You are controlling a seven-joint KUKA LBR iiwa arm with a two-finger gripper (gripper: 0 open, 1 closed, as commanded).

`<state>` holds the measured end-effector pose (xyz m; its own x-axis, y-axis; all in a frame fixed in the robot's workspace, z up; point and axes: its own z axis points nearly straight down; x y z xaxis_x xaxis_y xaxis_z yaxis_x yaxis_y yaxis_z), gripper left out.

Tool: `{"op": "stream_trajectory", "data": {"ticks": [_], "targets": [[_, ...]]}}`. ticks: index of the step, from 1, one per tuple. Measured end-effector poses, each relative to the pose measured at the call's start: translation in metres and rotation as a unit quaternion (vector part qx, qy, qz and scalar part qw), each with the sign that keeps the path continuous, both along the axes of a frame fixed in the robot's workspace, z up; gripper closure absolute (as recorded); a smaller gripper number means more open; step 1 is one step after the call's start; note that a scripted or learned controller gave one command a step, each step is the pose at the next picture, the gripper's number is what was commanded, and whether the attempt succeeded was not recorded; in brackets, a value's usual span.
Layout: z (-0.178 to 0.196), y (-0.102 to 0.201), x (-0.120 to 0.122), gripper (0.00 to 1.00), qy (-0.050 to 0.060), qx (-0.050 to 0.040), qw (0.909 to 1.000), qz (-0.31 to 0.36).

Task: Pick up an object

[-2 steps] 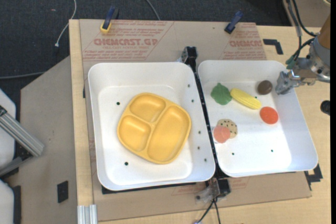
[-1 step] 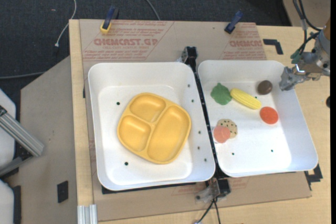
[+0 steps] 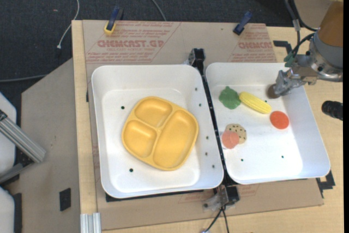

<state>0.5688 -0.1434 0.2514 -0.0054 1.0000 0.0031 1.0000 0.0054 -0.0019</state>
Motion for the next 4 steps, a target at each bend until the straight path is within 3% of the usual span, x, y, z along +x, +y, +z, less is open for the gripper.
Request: {"op": "stream_trajectory", "data": {"ticks": [4], "targets": [[-0.024, 0.196, -0.054, 1.00, 0.002, -0.0001, 1.0000, 0.000]]}}
